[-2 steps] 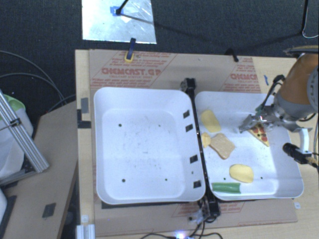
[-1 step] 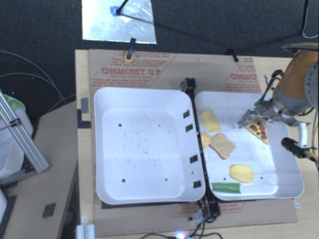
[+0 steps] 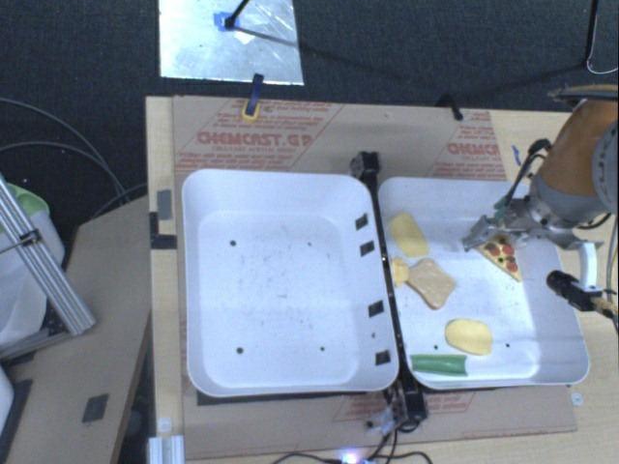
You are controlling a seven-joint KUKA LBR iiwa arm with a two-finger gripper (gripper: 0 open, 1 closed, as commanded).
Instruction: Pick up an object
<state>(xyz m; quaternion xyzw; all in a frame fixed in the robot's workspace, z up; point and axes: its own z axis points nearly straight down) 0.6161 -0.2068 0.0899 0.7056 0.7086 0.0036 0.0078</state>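
Observation:
In the right bin point(image 3: 551, 356), my gripper point(image 3: 481, 237) hangs low near the far right side, reaching in from the right. A pizza slice point(image 3: 504, 255) with red topping lies just beneath and to the right of its tip, partly covered by the gripper body. I cannot tell whether the two touch. Further left are a pale yellow lump point(image 3: 408, 234), a tan bread slice point(image 3: 431, 283) and a small yellow piece point(image 3: 398, 273). Near the front lie a yellow oval piece point(image 3: 468, 335) and a green pod point(image 3: 438, 362).
The left bin point(image 3: 280, 196) stands beside the right one, with a black hinge strip point(image 3: 377, 259) along the shared wall. Both rest on a cardboard sheet point(image 3: 271, 133). A metal plate point(image 3: 230, 27) lies behind the bench and aluminium framing point(image 3: 39, 269) stands at the left.

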